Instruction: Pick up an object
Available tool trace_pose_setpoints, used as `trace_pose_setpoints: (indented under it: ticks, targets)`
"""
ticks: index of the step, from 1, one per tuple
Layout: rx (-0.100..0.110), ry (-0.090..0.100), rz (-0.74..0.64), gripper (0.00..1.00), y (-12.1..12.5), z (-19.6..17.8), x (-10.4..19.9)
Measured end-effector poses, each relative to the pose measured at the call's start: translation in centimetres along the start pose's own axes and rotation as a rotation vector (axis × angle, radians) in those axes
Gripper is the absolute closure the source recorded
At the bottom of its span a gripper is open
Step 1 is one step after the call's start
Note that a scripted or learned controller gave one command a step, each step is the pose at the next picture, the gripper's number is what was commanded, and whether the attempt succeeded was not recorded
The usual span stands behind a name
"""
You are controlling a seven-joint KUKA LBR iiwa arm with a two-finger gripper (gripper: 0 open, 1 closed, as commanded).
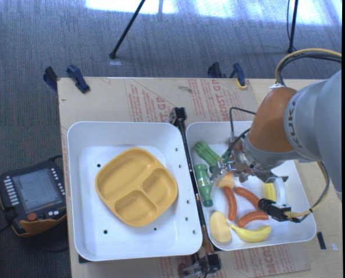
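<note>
Two white bins sit on the table (131, 97), the left bin (79, 155) holding a yellow divided plate (136, 186), while the tool (229, 168), grip state unclear, hangs over the right bin (302, 213) among toy foods: green bottle (204, 184), sausages (242, 204), banana (252, 233).

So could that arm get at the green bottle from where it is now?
Probably yes. The green bottle lies uncovered by the right bin's left wall, just left of the pincer. That wall and the sausages beside it may crowd the grasp.
</note>
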State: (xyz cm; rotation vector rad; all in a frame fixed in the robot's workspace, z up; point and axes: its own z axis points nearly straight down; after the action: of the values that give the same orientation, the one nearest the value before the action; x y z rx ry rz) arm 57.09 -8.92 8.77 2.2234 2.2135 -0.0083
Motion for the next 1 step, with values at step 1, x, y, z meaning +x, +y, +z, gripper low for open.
trace_pose_setpoints:
  ticks: [1]
  targets:
    - [0.004,0.004,-0.001,0.0,-6.38,0.1,-0.6]
